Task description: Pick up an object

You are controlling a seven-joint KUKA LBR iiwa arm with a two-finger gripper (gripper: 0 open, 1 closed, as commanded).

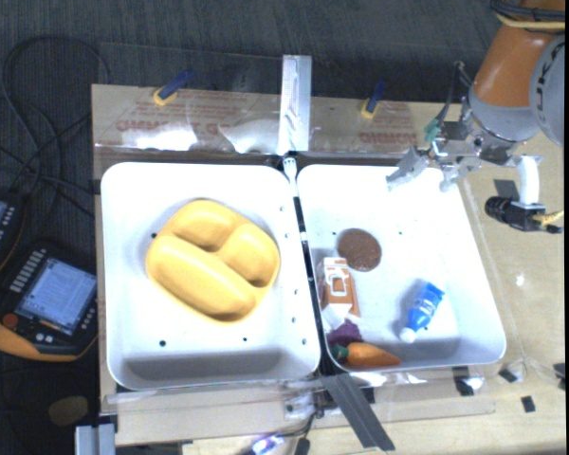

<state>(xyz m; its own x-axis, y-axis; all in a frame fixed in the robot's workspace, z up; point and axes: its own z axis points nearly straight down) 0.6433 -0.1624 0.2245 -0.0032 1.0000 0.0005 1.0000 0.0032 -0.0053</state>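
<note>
In the camera view, the robot's two-finger hand (425, 165) hangs at the upper right of the frame, over the far right corner of the right shallow white plastic bin (474, 254), its two pale fingers spread apart with nothing between them. Every loose thing in that bin lies below and left of the hand in the picture, well apart from it. Nearest is a flat round brown disc (359, 249), near the middle of the bin. Further down, a small blue plastic bottle with a white cap (421, 309) lies tilted on the bin floor. Against the bin's left wall an orange-and-white printed packet (338, 285) lies flat, and at the lower left corner an orange toy carrot (369, 354) lies beside a small purple piece (344, 332), touching it or nearly so. The left shallow white bin (133, 349) holds a large yellow lobed soft object (211, 258), which takes up most of its middle. A dividing rim between the bins separates it from the hand. On the table's far edge, in the upper middle, lie crumpled clear plastic sheets (251, 133).
</note>
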